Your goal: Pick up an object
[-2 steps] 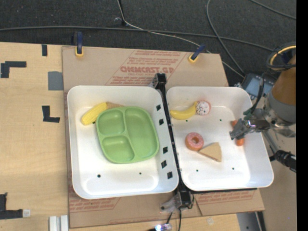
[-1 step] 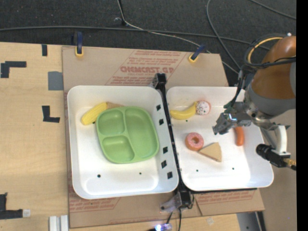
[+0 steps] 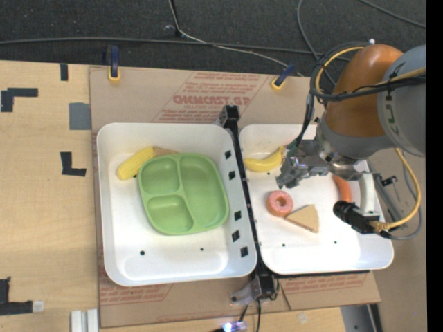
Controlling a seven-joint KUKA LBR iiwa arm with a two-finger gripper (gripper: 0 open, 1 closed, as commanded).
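1. A bench seen from above at a slant; two shallow white bins sit side by side, the left bin (image 3: 111, 206) and the right bin (image 3: 374, 258), touching along a shared middle edge.
2. The left bin holds a green divided plate (image 3: 183, 192); a yellow banana (image 3: 133, 163) lies just beside the plate's upper left rim.
3. The right bin holds the likely things to pick: a second banana (image 3: 264, 161) near the upper left corner; a pink doughnut (image 3: 280, 203) near the middle; a tan wedge (image 3: 305, 218) touching or nearly touching the doughnut's right side; an orange carrot (image 3: 344, 187) partly hidden under the arm.
4. The grey arm with its orange band reaches in from the right; its gripper (image 3: 289, 175) hangs over the right bin, between the second banana and the doughnut; whether it is released or clenched cannot be told from this angle; nothing is visibly held.
5. Judged risks: the gripper sits between two things rather than squarely over one, so a straight descent may close on bare bin floor; the doughnut and wedge lie so close that a grasp on one may nudge the other; the banana's curved skin may slip out of a pinch; the bin's near wall could block a finger beside the banana.
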